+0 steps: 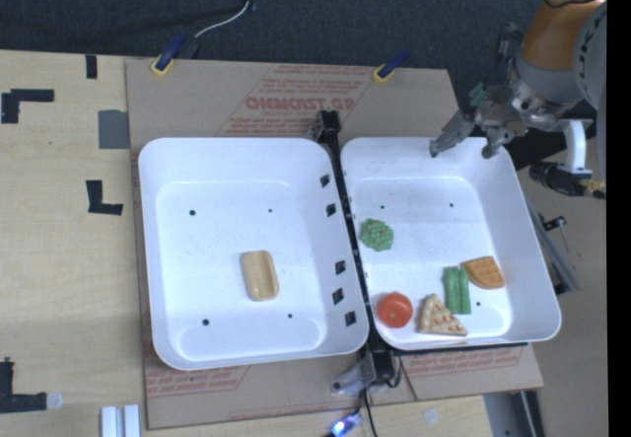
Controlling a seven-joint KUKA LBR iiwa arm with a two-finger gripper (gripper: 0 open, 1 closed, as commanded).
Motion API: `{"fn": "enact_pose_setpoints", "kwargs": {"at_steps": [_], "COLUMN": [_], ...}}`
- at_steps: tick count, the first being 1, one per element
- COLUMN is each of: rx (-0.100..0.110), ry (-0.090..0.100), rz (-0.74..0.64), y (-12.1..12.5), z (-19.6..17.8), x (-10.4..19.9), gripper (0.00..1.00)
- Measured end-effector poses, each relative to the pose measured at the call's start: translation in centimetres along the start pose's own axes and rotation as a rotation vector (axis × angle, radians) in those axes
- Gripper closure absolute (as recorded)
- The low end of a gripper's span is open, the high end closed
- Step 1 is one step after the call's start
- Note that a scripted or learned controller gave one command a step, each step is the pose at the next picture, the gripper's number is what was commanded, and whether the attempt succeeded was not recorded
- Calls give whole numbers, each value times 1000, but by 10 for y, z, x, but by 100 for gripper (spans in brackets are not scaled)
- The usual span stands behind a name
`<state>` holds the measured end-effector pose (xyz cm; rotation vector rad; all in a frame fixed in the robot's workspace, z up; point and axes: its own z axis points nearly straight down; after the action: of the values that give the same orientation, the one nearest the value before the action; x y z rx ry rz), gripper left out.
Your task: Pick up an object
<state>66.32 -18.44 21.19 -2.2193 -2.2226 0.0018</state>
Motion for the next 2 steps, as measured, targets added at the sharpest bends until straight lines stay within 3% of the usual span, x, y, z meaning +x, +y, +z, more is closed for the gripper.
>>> {"fn": "enact_pose_setpoints", "kwargs": {"at_steps": [1, 2], "rx": [9, 7], "ry": [3, 3], "rz": [2, 2], "y": [-39, -105], "z": [77, 92], "x": [24, 61], "gripper": [0, 0]}}
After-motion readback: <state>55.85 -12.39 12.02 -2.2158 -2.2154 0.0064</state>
